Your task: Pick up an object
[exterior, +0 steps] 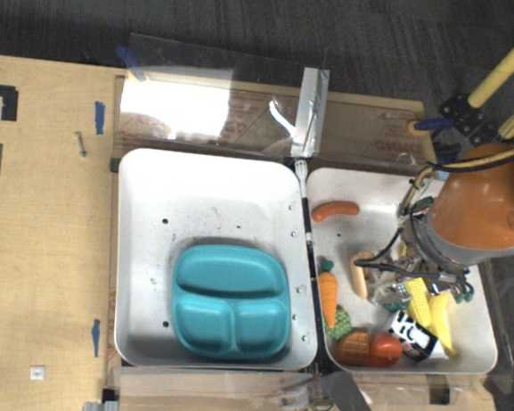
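Your hand [408,289] sits low in the right bin [485,354], at about four o'clock in the camera view, buried in a knot of toy food. You cannot tell how the hand is set; the wrist and orange band cover it from above.

A yellow corn cob [419,301] and a banana [443,322] lie right under the hand, touching or nearly so, with a black-and-white piece [409,333] just beside them towards six o'clock. Nothing is visibly held.

The trouble is crowding. With the corn cob and banana lying side by side, you are likely to pinch both or catch only an edge, and a rounded toy can squirt out as you lift. A tomato [386,349] and a carrot [328,298] lie near enough, towards seven and nine o'clock, to be shoved aside.

The bin wall stands close at three o'clock, so a drift that way risks a scrape.

The left bin [151,191] carries a teal divided tray [229,298], well apart. The sausage [335,210] at eleven o'clock of the hand lies alone.
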You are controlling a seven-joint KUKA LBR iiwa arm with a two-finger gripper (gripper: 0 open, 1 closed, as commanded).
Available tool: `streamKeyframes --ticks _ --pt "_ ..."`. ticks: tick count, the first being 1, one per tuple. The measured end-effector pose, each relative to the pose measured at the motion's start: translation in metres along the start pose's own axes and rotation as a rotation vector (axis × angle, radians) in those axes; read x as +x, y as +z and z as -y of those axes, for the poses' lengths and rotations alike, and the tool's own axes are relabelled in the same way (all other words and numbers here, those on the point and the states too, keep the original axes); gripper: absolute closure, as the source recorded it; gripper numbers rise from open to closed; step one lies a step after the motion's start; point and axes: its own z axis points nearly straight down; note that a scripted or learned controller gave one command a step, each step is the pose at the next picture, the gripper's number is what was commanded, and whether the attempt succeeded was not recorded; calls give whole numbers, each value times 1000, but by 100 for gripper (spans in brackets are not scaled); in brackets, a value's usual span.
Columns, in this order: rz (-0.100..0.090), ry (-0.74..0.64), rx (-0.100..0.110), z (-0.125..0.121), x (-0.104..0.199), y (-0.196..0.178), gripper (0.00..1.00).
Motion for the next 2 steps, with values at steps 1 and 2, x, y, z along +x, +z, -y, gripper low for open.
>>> streamKeyframes --ticks 1,2 --pt "8 -166 5 65 -111 -174 100" --pt "-2 -166 -2 64 -109 -167 0"
